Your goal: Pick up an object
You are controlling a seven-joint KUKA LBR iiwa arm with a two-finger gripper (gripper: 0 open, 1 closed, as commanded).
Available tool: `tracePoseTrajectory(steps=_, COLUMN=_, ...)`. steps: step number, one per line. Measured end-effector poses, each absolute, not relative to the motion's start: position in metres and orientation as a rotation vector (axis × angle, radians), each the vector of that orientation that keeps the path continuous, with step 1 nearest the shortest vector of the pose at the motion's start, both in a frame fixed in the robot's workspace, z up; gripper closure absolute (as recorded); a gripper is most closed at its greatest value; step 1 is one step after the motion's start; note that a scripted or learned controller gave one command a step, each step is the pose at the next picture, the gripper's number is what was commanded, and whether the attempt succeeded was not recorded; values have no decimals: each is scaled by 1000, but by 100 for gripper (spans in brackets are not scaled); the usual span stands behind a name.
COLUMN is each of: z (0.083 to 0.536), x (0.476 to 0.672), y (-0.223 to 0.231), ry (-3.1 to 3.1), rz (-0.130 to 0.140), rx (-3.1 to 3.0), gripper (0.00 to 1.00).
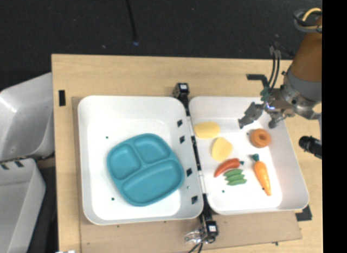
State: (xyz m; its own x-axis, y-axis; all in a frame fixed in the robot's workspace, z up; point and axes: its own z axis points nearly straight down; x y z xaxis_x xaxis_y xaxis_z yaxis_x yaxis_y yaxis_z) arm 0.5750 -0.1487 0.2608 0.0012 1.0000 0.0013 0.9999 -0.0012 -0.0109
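My gripper (262, 118) hangs open over the upper right part of the right bin (287, 192), its two grey fingers spread with nothing between them. Just below it lies an orange ring-shaped doughnut (261, 138). Further down is a toy carrot (262, 175) with a green top. Left of these lie a yellow oval piece (207, 130), a yellow rounded wedge (221, 149), a red chilli (227, 166) and a green pea pod (235, 177).
The left bin (92, 116) holds a blue divided plate (144, 169). Black clips (182, 90) sit along the seam between the bins. The wooden bench (124, 73) surrounds both bins. A white object (24, 116) stands at the far left.
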Motion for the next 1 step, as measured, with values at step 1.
tracePoseTrajectory(steps=1, z=267, x=577, y=-148, ry=-2223, rz=-1, rx=-2221, gripper=0)
